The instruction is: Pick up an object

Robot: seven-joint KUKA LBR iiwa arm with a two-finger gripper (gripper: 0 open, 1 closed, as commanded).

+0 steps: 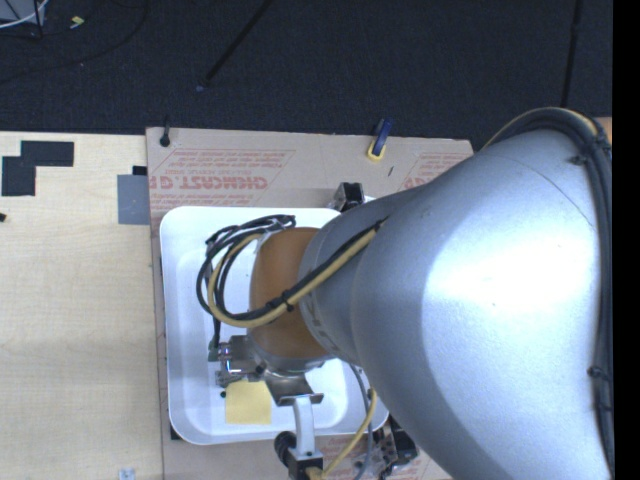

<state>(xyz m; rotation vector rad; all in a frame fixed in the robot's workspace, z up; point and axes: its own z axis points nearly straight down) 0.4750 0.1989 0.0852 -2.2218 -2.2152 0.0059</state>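
Note:
A pale yellow flat square object [248,405] lies near the front edge of the white bin [182,288]. My gripper [243,372] hangs low over the bin, just above and behind that yellow piece, below the orange band [280,288] of the wrist. The gripper's metal body hides how it meets the object. The big grey arm [480,308] reaches in from the right and covers the bin's right part.
Black and yellow cables [228,258] loop around the wrist over the bin's left half. The bin rests on a cardboard sheet [225,173] with red lettering, a blue-and-yellow clip [378,140] at its back edge. Bare wooden bench [70,328] stretches to the left.

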